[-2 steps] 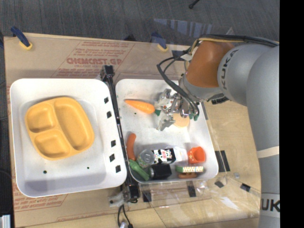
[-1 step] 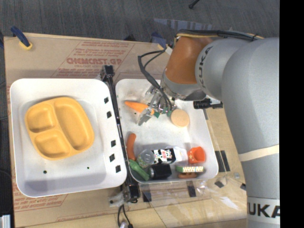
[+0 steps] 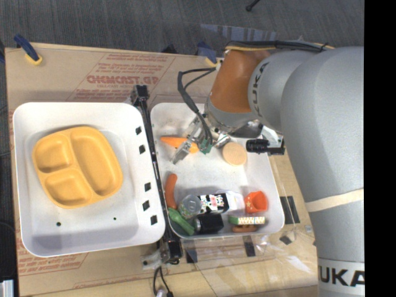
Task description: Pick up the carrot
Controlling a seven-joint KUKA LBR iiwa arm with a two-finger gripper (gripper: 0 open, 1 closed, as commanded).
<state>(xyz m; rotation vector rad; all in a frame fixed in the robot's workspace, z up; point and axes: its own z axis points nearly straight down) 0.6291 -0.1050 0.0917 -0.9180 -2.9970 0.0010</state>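
Toward the rear of the right bin, you will find the carrot lying flat on the white floor, its pointed end aimed at the divider between the two bins. Your gripper sits over the carrot's thicker end, fingers apart on either side of it; you cannot confirm from this view that the carrot is lifted or firmly clamped. Just beyond the gripper, further from the carrot, a round tan disc rests on the bin floor. Nearer the front of that bin, well apart from the carrot, note a red sausage-shaped item by the left wall, then a crowded group: a green item, a black-and-white bottle and an orange cup. Across the divider from the carrot, the left bin carries a yellow compartment tray. Both bins stand on the desk, which is covered in brown printed board.
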